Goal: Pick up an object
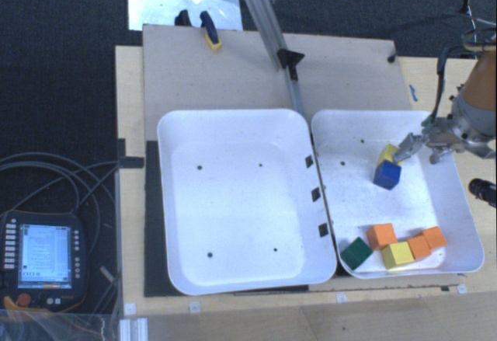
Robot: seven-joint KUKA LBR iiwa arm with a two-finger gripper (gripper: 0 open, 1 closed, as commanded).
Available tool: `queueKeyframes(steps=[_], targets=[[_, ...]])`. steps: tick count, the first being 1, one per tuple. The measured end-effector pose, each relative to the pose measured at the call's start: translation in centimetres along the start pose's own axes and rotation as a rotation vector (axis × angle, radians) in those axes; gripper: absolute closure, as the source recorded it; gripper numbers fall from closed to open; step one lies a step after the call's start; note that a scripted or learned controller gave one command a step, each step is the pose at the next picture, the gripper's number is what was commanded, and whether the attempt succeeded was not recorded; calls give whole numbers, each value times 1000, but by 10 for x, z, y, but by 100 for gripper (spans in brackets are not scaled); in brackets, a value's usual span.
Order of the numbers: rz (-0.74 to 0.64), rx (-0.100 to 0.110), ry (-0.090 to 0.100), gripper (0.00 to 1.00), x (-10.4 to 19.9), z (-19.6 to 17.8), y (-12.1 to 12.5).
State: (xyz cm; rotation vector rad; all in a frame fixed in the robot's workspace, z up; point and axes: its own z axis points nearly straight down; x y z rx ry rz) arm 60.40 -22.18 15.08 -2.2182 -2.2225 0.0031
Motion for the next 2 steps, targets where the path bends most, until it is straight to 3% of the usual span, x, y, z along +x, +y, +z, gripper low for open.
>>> queueKeyframes(steps=[1, 2], targets=[[-2, -14, 3, 0, 1, 38, 5], [-4, -22, -3, 100, -1, 23, 8]])
